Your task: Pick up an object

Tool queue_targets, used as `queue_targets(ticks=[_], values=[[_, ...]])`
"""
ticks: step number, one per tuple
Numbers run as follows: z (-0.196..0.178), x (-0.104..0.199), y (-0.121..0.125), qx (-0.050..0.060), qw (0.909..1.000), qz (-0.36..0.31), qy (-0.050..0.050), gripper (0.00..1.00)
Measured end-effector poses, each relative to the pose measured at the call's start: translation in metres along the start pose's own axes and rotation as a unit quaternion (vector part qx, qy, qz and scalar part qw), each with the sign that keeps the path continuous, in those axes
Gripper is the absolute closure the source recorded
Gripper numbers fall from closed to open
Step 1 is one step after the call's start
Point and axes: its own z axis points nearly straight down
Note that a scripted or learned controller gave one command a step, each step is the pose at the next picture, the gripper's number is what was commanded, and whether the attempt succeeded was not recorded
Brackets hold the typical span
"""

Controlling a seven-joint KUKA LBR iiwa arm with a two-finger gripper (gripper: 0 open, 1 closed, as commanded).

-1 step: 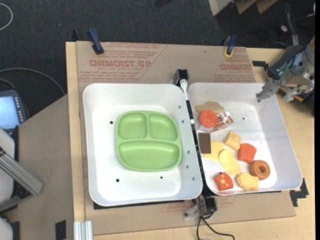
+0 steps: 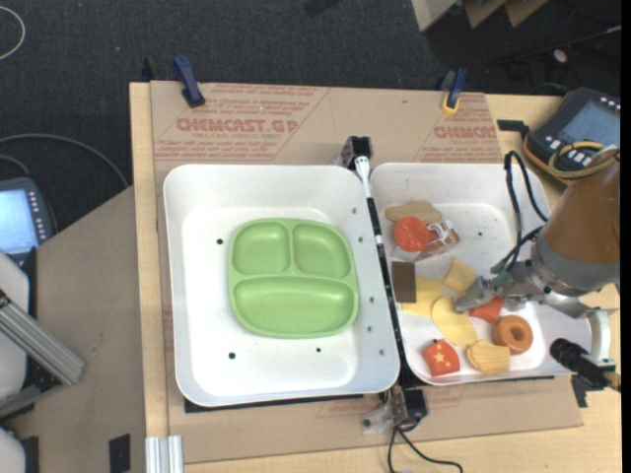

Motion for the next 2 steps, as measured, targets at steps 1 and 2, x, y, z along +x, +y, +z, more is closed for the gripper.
queue_targets(ticks=[1,2], values=[[-0.019,-0.003,0.007,-0.011,0.9999,0.0,-0.005,1.0],[-0.111,0.082,0.047,-0.016,0.9998,-0.007,-0.004,1.0]])
